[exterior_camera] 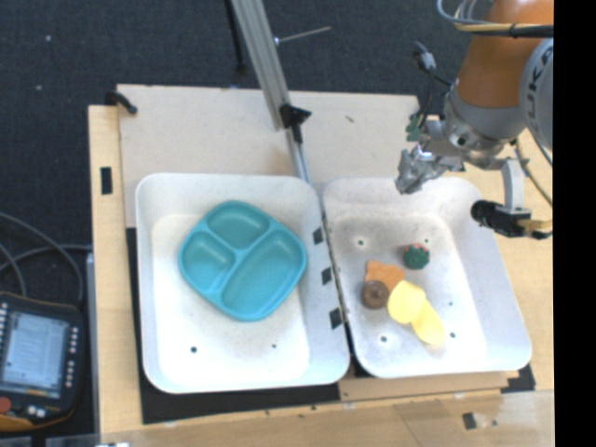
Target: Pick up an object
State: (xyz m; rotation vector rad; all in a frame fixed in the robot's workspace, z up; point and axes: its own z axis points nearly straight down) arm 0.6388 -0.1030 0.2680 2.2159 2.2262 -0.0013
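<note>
Camera view — we list a surface [186,119] bearing two white bins. Left bin [158,343]: one teal divided plate [244,259]. Right bin [484,324]: a dark green piece [415,257], an orange piece [384,273], a brown ring [374,294] and a yellow piece [414,313], clustered centrally. The hand [411,177] hovers over the right bin's far rim, holding nothing — we cannot tell its spread.

We look down from one fixed camera above the worktop [186,128], tilted at a slant and set far enough back to take in both white bins: the left bin [154,277] and the right bin [484,296]. The arm [498,63] enters from our right edge.
</note>
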